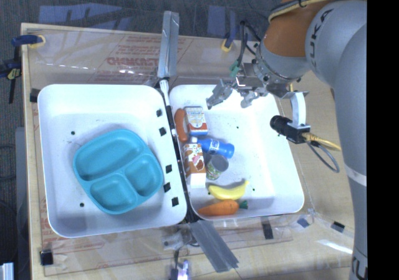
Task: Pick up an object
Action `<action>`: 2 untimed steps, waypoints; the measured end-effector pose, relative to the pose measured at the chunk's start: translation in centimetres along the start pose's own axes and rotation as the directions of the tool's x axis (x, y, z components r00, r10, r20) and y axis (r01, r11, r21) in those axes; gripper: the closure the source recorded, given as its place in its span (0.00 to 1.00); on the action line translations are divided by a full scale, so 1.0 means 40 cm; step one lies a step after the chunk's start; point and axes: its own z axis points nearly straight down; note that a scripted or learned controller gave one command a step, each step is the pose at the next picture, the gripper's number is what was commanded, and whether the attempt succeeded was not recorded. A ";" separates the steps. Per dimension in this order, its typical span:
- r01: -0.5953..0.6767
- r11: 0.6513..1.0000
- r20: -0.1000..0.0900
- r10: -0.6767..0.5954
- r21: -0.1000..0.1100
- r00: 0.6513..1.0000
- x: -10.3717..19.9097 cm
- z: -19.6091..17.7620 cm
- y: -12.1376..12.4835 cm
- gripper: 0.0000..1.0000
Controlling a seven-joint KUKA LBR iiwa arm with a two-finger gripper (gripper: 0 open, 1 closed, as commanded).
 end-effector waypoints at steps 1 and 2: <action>0.008 1.000 0.000 -0.008 -0.004 1.000 -0.019 0.366 -0.099 0.00; -0.047 0.999 0.000 0.047 -0.003 0.999 -0.057 0.182 -0.112 0.00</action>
